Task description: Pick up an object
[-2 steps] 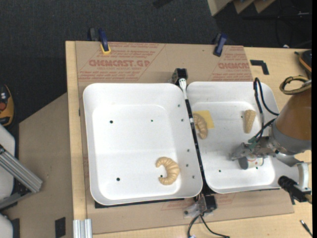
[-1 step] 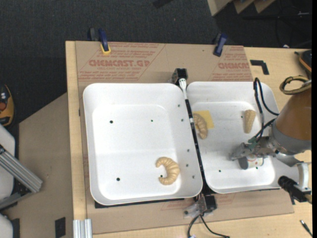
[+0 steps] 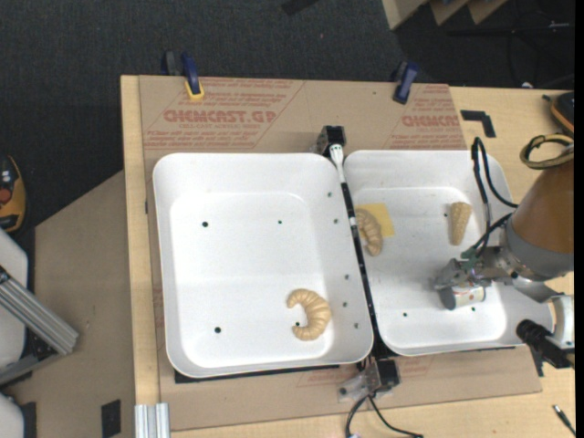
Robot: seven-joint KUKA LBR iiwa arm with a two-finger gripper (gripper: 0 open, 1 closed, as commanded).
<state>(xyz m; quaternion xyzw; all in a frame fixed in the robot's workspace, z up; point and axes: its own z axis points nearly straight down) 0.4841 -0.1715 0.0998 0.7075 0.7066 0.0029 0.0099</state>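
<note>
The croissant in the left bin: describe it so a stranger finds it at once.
Start at the left bin of the two white bins. Near its front right corner lies the croissant, alone in that bin. It curls into a crescent, unlike the two straighter pastries in the right bin.

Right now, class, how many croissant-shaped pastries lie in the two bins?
3. One croissant lies in the left bin, near its front right. Two lie in the right bin: one by its left wall, one toward the back right.

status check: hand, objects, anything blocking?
Hand low in right bin, nothing seen between fingers. Nearest pastry apart from it, beyond. Another at divider, third in left bin. No obstruction.
</note>
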